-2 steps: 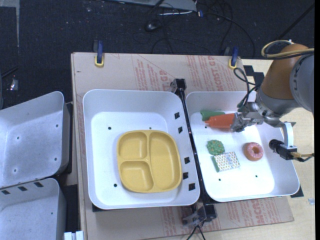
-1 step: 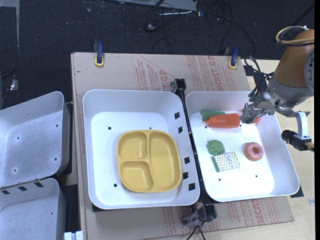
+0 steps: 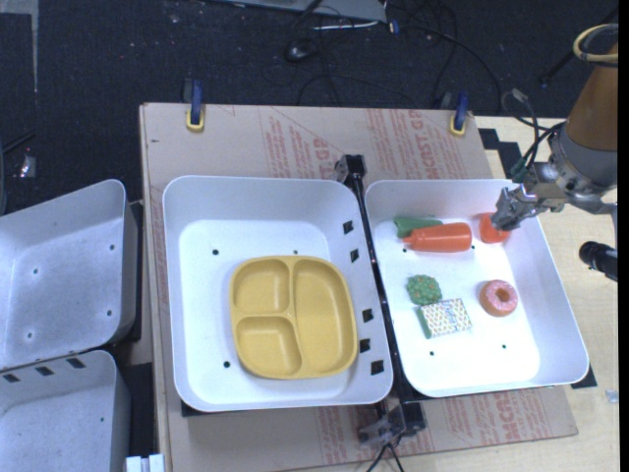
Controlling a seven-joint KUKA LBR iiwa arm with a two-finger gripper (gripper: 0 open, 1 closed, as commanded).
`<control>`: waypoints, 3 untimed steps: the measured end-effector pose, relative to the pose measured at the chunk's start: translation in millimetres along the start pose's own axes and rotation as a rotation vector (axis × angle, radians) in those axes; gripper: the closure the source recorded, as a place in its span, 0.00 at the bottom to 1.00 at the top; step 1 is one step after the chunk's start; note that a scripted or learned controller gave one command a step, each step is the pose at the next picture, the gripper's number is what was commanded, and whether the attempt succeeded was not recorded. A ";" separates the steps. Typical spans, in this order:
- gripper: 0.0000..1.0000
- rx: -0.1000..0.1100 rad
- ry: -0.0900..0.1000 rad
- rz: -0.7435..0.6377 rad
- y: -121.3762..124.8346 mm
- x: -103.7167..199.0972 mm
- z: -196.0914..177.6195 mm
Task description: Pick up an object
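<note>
The right bin (image 3: pixel 550 362) holds several small items. An orange carrot (image 3: pixel 439 237) with a green top lies at its far side. A small red piece (image 3: pixel 488 231) sits by the bin's far right wall. Nearer the front are a green clump (image 3: pixel 424 288), a green-and-white patterned block (image 3: pixel 445 317) and a pink ring-shaped donut (image 3: pixel 499 298). My gripper (image 3: pixel 513 209) hangs over the far right corner of this bin, just above and right of the red piece, its tip partly covering it. Nothing is visibly lifted.
The left bin (image 3: pixel 197 264) holds a yellow three-compartment plate (image 3: pixel 293 316). A black divider (image 3: pixel 369 264) runs between the bins. Two clamps (image 3: pixel 196 106) hold the cardboard base at the far edge. White panels (image 3: pixel 59 264) lie left of the bench.
</note>
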State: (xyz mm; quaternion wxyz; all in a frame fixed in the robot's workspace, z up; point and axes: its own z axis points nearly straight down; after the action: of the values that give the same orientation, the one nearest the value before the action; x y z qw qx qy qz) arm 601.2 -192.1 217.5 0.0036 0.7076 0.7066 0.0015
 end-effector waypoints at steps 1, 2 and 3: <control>1.00 0.001 0.000 -0.004 1.7 -0.4 -46.0; 1.00 0.008 0.004 -0.009 3.2 49.0 -34.8; 1.00 0.009 0.005 -0.008 -7.1 96.4 -23.5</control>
State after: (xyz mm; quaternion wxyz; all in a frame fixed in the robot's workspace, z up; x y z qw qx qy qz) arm 594.1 -95.6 240.6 -0.0014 0.7047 0.7095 -0.0002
